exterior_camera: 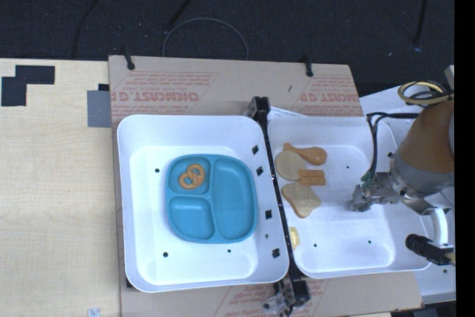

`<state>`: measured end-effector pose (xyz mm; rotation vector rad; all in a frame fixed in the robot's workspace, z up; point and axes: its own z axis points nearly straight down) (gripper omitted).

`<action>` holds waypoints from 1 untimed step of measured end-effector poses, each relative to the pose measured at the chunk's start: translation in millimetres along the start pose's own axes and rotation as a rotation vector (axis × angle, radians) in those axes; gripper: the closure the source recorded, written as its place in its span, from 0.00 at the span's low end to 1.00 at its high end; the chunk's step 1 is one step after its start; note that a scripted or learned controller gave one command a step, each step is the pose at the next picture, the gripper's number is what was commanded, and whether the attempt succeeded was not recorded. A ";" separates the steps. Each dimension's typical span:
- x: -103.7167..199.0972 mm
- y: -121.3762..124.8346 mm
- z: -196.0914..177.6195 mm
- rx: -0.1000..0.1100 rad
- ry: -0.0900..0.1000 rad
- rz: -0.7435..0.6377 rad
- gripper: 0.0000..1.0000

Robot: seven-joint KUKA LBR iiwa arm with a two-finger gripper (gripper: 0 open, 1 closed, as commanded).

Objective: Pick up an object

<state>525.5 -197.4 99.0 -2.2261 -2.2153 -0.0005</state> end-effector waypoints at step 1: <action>6.5 3.8 -45.2 -0.002 -0.001 -0.006 1.00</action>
